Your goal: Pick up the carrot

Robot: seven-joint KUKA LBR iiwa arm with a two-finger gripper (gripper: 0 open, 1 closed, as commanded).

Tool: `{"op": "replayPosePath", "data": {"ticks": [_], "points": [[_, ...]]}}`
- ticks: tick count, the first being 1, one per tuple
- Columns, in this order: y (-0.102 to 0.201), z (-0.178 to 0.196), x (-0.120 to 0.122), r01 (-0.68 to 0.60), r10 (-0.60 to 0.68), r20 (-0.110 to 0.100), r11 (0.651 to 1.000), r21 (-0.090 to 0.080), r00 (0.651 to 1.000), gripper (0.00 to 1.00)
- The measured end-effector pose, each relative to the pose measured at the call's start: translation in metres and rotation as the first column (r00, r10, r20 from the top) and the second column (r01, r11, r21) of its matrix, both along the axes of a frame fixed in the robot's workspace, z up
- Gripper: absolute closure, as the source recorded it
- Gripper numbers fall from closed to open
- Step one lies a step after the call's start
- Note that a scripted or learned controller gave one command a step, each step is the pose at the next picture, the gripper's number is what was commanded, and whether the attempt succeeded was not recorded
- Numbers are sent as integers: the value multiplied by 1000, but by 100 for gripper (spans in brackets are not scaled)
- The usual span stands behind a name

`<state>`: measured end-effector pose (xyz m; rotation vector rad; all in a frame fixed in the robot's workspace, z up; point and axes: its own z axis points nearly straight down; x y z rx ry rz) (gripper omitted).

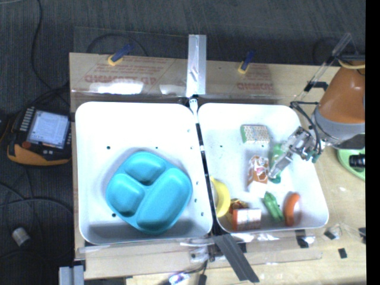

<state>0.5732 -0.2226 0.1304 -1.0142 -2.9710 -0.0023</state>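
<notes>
Near edge of the right bin [323,215]: carrot [291,209] lies in the near right corner, orange with a pale end, close to the front wall. Just left of it a green vegetable [272,206], tilted. Left again, an orange-and-white can [245,217] on its side near the front wall, with a yellow banana [221,196] against the divider between the bins.

Left bin [89,159]: a blue divided tray [149,190] sits in the near half, rotated off square, three compartments.

Mid right bin: a small snack packet [258,171], red and orange print, lies flat. The claw [276,170] is just right of it, low over the bin floor, pointing down and left. Too blurred to tell how far it is open, or whether anything sits between its tips. A green object [276,153] shows beside the claw body; can't tell if they touch. Carrot is well apart from the claw, nearer the camera and to the right.

Far right bin: a box with green top and speckled face [256,133] near the back wall.

Arm [344,108] enters from the right, orange band over the grey wrist, above the bin's right rim.

Counter [148,76] beyond the bins: cardboard sheet, two blue-and-yellow clamps [120,54], a metal post [196,64] at the divider line. A handheld screen unit [41,135] lies on the floor to the left.
</notes>
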Motion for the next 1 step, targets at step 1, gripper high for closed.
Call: {"op": "replayPosePath", "data": {"ticks": [1], "points": [[55,17,-23,-262,262,0,965,0,965,0]]}}
